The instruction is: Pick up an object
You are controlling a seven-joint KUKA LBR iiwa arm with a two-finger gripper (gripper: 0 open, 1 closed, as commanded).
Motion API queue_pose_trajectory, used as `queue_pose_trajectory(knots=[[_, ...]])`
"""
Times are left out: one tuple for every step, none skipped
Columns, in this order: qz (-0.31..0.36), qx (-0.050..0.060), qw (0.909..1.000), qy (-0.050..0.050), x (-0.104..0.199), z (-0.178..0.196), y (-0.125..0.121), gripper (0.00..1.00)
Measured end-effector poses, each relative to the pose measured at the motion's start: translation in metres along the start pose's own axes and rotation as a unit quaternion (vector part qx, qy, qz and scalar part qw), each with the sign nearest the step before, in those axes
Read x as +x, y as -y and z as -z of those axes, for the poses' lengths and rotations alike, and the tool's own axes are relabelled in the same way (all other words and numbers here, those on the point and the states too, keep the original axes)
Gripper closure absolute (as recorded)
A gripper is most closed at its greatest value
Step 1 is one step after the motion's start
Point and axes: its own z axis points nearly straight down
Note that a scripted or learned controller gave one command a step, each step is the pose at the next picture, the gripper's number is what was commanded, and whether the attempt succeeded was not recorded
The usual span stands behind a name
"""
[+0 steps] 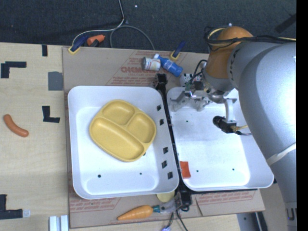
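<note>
Gripper (192,99) sits low at the back of the right bin (216,177); can't tell how it's set. Yellow plate (123,129) lies well off to its left in the left bin (82,177), long axis running diagonally.

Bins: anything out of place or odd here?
Yes, several objects lie outside the bins. A toy carrot sits on the cardboard below the left bin, a sausage on the bench at far left, and a small bottle on its side above the bins. The yellow divided plate lies inside the left bin.
</note>
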Motion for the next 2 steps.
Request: queue_pose_trajectory(knots=[[-0.001,0.001,1.0000,0.001,-0.0005,0.0127,0.0018,1.00],[-0.001,0.001,1.0000,0.001,-0.0007,0.0122,0.0020,0.00]])
